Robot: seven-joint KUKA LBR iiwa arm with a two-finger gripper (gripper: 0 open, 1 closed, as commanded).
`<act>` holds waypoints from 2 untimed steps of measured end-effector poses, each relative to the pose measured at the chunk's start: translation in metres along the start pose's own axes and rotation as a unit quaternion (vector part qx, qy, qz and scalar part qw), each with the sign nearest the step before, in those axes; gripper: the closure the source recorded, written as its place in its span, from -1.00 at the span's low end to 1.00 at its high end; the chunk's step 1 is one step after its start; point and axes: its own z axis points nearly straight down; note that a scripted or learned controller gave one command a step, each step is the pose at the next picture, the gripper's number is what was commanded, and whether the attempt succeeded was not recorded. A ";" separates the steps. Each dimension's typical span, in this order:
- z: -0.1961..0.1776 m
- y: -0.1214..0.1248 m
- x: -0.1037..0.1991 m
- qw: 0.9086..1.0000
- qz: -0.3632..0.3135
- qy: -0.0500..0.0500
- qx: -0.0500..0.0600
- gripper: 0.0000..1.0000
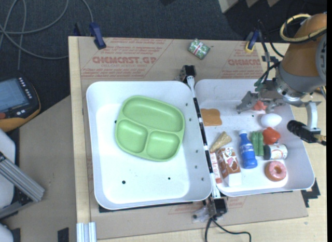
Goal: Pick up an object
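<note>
Objects for picking lie gathered in the right bin [306,176], and we place them all relative to the white egg [270,119]. Just below the egg we see a red piece [271,134], likely a tomato, though the view is too small to be sure. Left of that stands a green item [258,142], and further left a blue bottle [247,150]. Below the egg, past the red piece, lies a small can [276,152], and lower still a pink donut [275,170]. Well left of the egg sits a toast slice [211,117], with a brownish wedge [220,141] and a red packet [228,161] below it.

The end effector [258,102] hovers just above and left of the egg, low over the bin floor. We cannot tell how wide its fingers are set, and we see nothing between them.

Far left of the egg, the left bin [104,184] holds a green divided plate [150,128]. On the surface [140,59], above and left of the egg, rests a small green wrapped thing [198,49].
</note>
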 end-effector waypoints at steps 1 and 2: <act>0.061 -0.035 0.032 1.000 0.000 0.000 -0.001 -1.00; 0.060 -0.064 0.061 1.000 -0.001 0.000 -0.001 -1.00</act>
